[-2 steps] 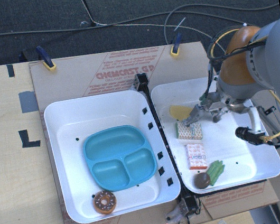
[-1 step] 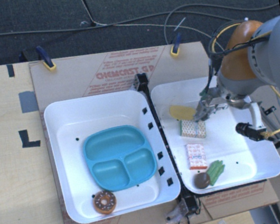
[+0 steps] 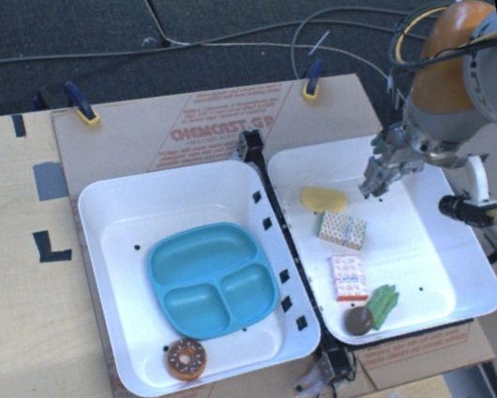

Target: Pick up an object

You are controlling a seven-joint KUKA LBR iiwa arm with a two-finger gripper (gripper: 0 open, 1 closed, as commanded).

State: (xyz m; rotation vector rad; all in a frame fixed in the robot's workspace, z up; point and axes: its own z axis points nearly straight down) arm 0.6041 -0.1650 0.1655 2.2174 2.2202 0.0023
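Nothing lifted yet: the claw (image 3: 376,182) hangs over the right bin (image 3: 427,238), just right of the yellow piece (image 3: 324,198), with nothing seen between its fingers; how far they're spread, I can't tell. The whole pick remains.

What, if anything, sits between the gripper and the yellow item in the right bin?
Nothing visible. The gripper hangs over bare white floor of the right bin, and the yellow item lies just to its left in the view.

Bright, even overhead light; slightly soft focus.
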